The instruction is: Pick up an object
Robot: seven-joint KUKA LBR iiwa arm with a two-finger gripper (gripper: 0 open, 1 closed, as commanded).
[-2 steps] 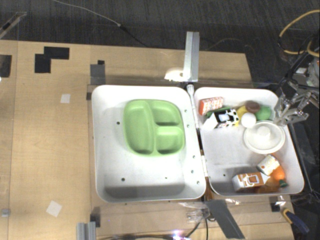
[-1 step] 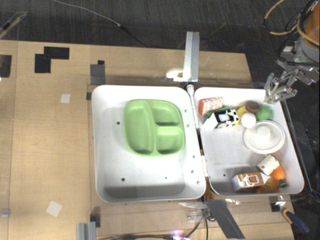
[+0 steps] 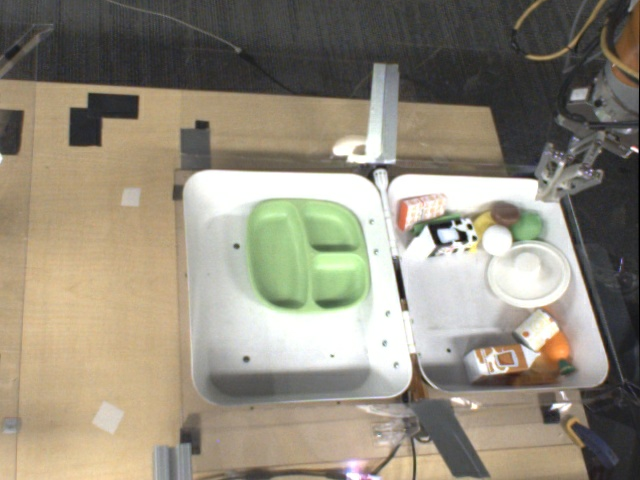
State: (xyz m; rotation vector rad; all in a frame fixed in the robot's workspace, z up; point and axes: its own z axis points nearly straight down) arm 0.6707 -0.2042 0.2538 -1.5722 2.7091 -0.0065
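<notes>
My gripper [image 3: 568, 175] hangs above the far right corner of the right bin [image 3: 440, 308], just outside its rim, open with nothing between its fingers. Below it and to the left, along the bin's far edge, lie a red-and-white carton [image 3: 422, 209], a black-and-white spotted item [image 3: 452, 235], a yellow piece [image 3: 485, 221], a white ball [image 3: 497, 239], a brown piece [image 3: 505, 211] and a green ball [image 3: 527, 226]. A white bowl [image 3: 528, 272] sits mid-right. An orange juice carton [image 3: 498, 363] and a small white-and-orange item [image 3: 541, 329] lie at the near right.
The left bin [image 3: 215, 298] holds a green divided plate [image 3: 305, 253]. A grey metal post [image 3: 384, 113] stands behind the seam between the bins. Cables loop at the top right beside the arm.
</notes>
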